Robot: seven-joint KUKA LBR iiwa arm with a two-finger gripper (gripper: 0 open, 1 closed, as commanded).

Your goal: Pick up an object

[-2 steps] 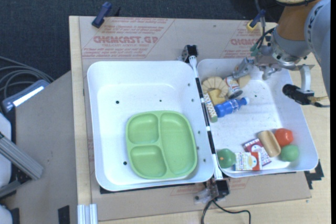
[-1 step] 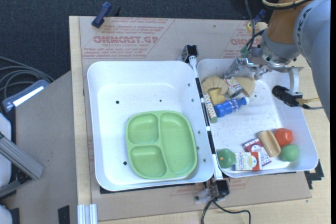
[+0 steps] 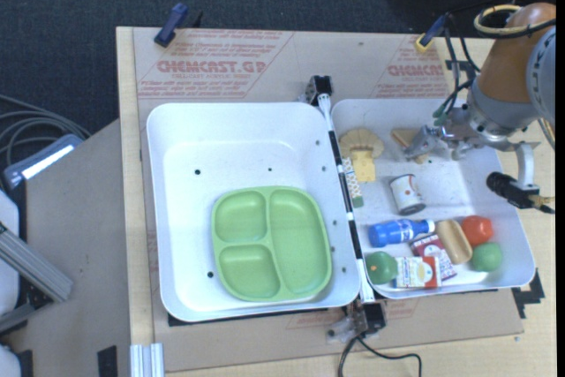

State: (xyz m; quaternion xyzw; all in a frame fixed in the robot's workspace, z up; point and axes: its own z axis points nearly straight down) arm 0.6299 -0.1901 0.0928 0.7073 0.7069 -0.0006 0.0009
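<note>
The right bin (image 3: 521, 229) holds several small objects. Among them are a tan biscuit-shaped piece (image 3: 360, 142), a white can (image 3: 405, 193) lying on its side, a blue bottle (image 3: 399, 231), a hot dog (image 3: 454, 241), a red tomato (image 3: 478, 229) and a green ball (image 3: 486, 257). A green pepper (image 3: 380, 265) and a printed carton (image 3: 415, 273) lie at the front edge. My gripper (image 3: 430, 144) is low at the back of this bin, beside a small tan wedge (image 3: 403, 137). Nothing is visibly held.
A green divided plate (image 3: 269, 241) lies in the left bin (image 3: 177, 146). A yellow strip (image 3: 351, 177) rests along the divider between the bins. The arm's orange band (image 3: 508, 66) hangs over the bin's back right corner. Blue clamps (image 3: 170, 25) sit on the board's far edge.
</note>
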